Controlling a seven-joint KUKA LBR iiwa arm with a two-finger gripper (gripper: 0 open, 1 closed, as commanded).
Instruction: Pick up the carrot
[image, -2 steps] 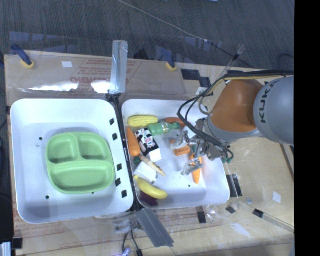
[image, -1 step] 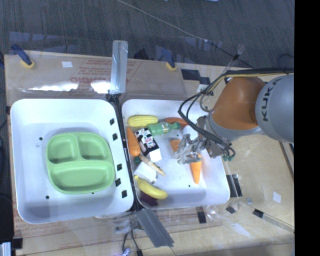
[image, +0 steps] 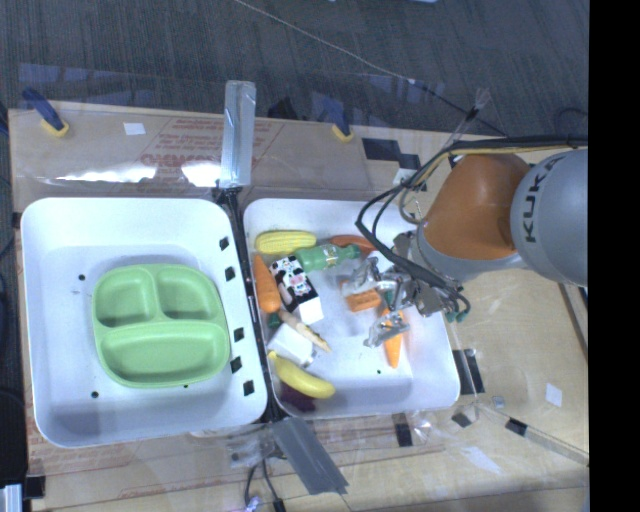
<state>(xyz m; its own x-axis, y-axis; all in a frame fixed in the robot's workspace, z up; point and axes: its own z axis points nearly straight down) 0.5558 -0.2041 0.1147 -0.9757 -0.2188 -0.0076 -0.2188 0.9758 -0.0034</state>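
A long orange carrot (image: 265, 284) lies along the left wall of the right bin (image: 436, 372), beside a black-and-white box (image: 291, 279). A second, shorter orange carrot-like piece (image: 393, 348) lies near the bin's right side. My gripper (image: 384, 306) hangs low over the right part of this bin, just above that short piece and next to a small orange block (image: 362, 299). It is well to the right of the long carrot. Cables and the gripper's metal parts hide what lies directly under it.
The right bin also holds a yellow corn cob (image: 285, 241), a green bottle (image: 326, 257), a white piece (image: 295, 342), a banana (image: 303, 379) and a dark purple item (image: 291, 397). A green divided plate (image: 158, 322) sits in the left bin (image: 40, 300).
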